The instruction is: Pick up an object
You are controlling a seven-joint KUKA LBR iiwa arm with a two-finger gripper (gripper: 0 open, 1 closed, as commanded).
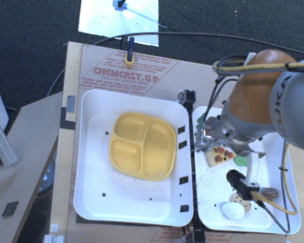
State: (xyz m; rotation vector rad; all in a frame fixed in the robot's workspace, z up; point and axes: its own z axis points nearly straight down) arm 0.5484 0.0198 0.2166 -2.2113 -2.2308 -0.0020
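Observation:
In the right bin (286, 180) lie a toy pizza slice (220, 155), a small green piece (241, 160), a white egg (233, 211), a tan cookie-like disc (241, 201) and a brown piece (269, 192). My gripper (207, 135) hangs low over the bin's upper left part, just above and left of the pizza slice. The wrist hides much of that corner. I see nothing held by the gripper.
The left bin (87, 193) holds a yellow divided plate (142, 146) near its middle. Black clips (185, 146) run along the seam between the bins. The arm's orange band (260, 77) and grey body cover the right bin's far side.

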